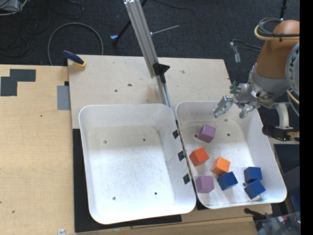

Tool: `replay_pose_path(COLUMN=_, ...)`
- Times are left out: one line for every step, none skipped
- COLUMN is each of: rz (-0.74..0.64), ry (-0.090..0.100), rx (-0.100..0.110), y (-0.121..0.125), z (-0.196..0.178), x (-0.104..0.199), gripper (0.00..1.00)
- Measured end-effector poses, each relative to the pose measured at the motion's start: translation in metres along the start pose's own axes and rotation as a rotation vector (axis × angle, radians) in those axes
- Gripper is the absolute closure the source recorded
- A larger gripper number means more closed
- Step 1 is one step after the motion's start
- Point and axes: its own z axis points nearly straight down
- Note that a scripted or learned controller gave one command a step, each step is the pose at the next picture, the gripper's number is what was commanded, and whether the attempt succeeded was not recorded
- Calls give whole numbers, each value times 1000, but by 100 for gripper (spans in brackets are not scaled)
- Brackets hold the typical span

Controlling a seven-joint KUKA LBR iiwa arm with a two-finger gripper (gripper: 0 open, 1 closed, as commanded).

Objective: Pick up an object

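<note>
My jaws [234,106] hang over the far end of the right bin [266,153], near its back rim, spread open with nothing between them. One finger [221,106] points out toward the left, the other sits closer to my wrist, and there is clear white bin floor showing under and between them.

The blocks all lie in this right bin, nearer the camera than my jaws. Closest to me is a purple block [207,132], a little way below and left of the jaws, apart from them. Further down is a red-orange block [199,156] close to the bin's left wall, and beside it on the right a lighter orange block [221,165]. Below those, a second purple block [205,183] sits just beside a blue block [227,180]. Two more blue blocks sit toward the bin's near right corner, one [253,174] above the other [255,189], close together.

The left bin [98,126] sits alongside on the bench [112,77]. A slanted metal rail [143,35] runs down toward the gap between the two bins.
</note>
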Motion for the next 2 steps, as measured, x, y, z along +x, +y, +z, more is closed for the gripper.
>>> replay_pose_path(rz=6, ry=0, rx=-1, y=13, z=117, x=25, gripper=0)
replay_pose_path(rz=10, ry=0, rx=-2, y=-42, z=113, x=38, gripper=0)
